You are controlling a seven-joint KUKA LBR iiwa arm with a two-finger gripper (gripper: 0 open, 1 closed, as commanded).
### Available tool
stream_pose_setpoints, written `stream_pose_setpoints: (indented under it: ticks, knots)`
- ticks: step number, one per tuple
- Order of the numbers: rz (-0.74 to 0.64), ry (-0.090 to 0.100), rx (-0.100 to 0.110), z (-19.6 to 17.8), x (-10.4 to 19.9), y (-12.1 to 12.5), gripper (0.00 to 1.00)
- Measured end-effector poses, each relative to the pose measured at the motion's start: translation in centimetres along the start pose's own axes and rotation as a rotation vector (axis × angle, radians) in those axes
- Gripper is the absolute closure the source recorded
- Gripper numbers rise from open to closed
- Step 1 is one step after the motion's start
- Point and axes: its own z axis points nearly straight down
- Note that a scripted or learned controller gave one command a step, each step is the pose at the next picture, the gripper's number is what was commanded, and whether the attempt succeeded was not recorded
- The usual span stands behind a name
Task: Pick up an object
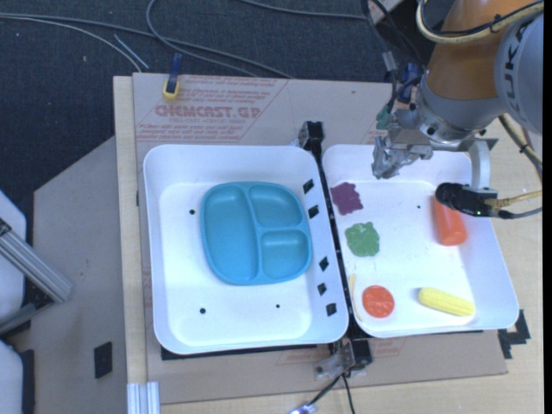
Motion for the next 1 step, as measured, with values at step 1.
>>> stream_pose_setpoints:
  ticks: [1]
  knots:
    - [0.001, 0.0, 0.001, 0.3, 5.3, -2.3, 1.0]
